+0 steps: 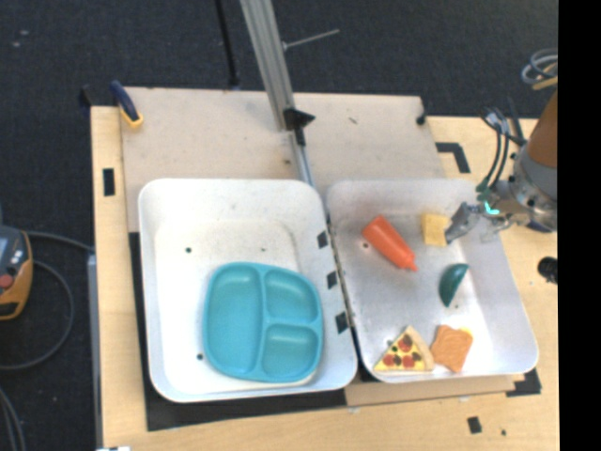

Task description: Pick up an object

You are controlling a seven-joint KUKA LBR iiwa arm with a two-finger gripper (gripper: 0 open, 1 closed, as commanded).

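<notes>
A robot gripper hovers over the upper right of the right bin, its fingers just beside a small yellow cheese block, which lies immediately to their left (whether they are spread or closed cannot be told). Nearby lies an orange carrot, slanting down-right. No readable writing.

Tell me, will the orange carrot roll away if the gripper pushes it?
Probably a little. The carrot looks round and tapered, lying on its side in the right bin, so it may roll in a curve. It looks like smooth plastic, so likely light and a bit slippery.
</notes>
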